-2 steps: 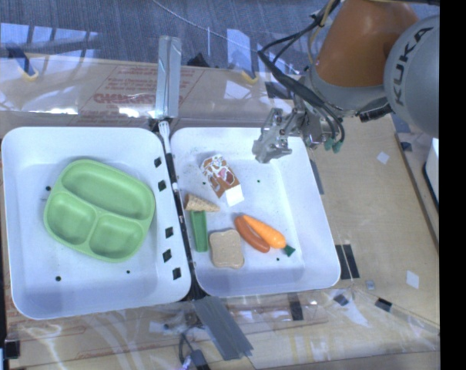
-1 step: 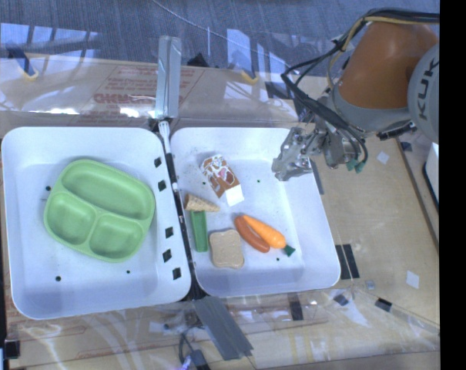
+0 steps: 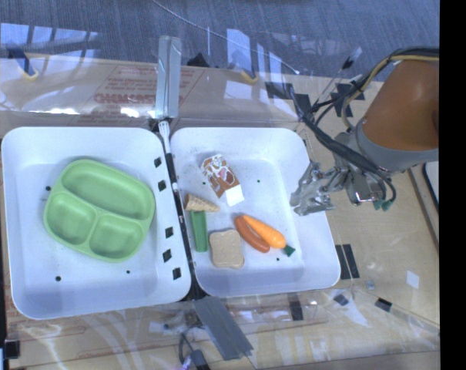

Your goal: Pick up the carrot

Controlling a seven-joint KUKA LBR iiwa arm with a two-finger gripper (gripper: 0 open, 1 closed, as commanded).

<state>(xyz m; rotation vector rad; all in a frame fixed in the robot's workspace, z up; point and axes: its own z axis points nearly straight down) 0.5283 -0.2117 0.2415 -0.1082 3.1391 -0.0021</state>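
Observation:
An orange carrot (image 3: 259,233) with a small green stem end lies in the right bin (image 3: 294,276), toward its front right. My gripper (image 3: 310,193) hangs over the bin's right edge, up and to the right of the carrot, apart from it. Nothing shows between its fingers.
In the right bin also lie a slice of toast (image 3: 226,248), a green stick (image 3: 199,230), a small wedge (image 3: 201,203) and a brown-and-white wrapped item (image 3: 220,176). The left bin (image 3: 25,284) holds a green divided plate (image 3: 99,208). A metal divider (image 3: 168,75) stands behind the bins.

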